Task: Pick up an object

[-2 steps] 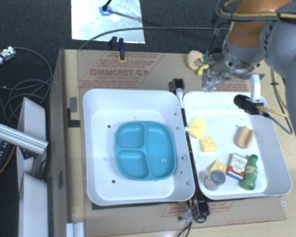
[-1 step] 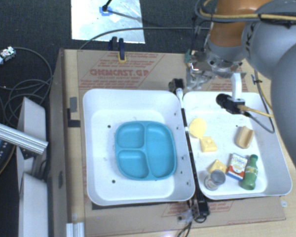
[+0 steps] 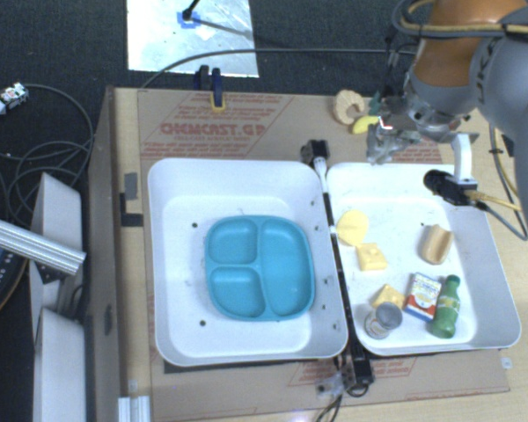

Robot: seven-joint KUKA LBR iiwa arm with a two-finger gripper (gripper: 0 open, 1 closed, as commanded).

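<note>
Gripper (image 3: 383, 148) hangs over the back edge of the right bin (image 3: 497, 280), just outside the rim, w/ nothing visibly between its tips; can't tell if it is parted or closed, too small & blurred.

Candidate objs all sit in the right bin: yellow round piece (image 3: 353, 226) & yellow block (image 3: 371, 257) near the bin's left wall, tan cylinder (image 3: 436, 243) mid-bin, and a tight cluster at the front edge: tin can (image 3: 383, 321), small carton (image 3: 422, 295), green bottle (image 3: 444, 307). Left bin (image 3: 176, 192) carries a blue divided plate (image 3: 258, 266).

Risks, as judged:
- Front cluster is packed, carton touching bottle, so a descent there prob. lands on two items or knocks the bottle.
- Yellow pieces lie close to the wall; one tip could hit the rim.
- Tan cylinder may roll off a poor pinch.
- Arm is at the far back edge, so a long reach is needed; any aim error grows.
</note>
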